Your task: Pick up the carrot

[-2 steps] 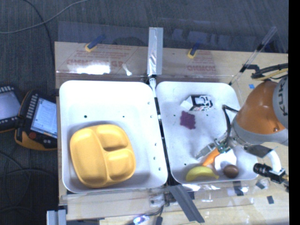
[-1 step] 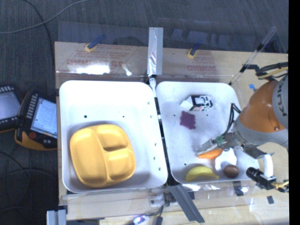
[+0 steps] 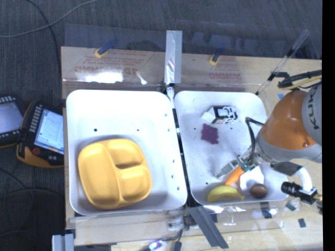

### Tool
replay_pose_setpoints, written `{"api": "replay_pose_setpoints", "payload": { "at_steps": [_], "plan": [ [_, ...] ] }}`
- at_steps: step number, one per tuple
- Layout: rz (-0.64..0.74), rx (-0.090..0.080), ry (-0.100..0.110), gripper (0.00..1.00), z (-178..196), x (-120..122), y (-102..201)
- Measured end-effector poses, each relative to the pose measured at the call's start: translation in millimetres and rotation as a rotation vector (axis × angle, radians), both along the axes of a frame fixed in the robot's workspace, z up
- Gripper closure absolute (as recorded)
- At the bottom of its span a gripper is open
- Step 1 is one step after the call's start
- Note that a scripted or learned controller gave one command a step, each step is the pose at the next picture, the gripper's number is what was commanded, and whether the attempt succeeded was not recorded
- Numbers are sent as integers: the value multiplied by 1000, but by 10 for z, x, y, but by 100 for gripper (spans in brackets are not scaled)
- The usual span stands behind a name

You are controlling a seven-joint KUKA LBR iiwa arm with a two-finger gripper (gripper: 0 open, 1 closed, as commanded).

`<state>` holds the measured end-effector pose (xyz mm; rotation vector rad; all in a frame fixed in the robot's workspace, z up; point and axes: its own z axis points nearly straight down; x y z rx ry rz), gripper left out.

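Observation:
The orange carrot [image 3: 233, 177] lies in the right bin [image 3: 194, 140] near its front wall, slanted, with its upper end under the gripper. The gripper [image 3: 239, 166] hangs low over that upper end, at the tip of the grey arm with its orange band [image 3: 285, 122], which reaches in from the right. The arm's wrist hides where the gripper meets the carrot, so I cannot tell whether it is touching or holding it.
A yellow banana [image 3: 225, 193] lies just in front of the carrot, with a brown round fruit [image 3: 257, 190] and a white object [image 3: 253, 179] to its right. A purple grape bunch [image 3: 210, 134] and a black-and-white item [image 3: 224, 113] lie farther back. The left bin [image 3: 94, 109] holds a yellow divided tray [image 3: 114, 171].

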<state>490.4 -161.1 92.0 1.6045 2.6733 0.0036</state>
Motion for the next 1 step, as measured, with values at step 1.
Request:
{"api": "replay_pose_setpoints", "payload": {
  "at_steps": [1],
  "plan": [
    [-483, 20, 5, 0, -11, -6, -291]
  ]
}}
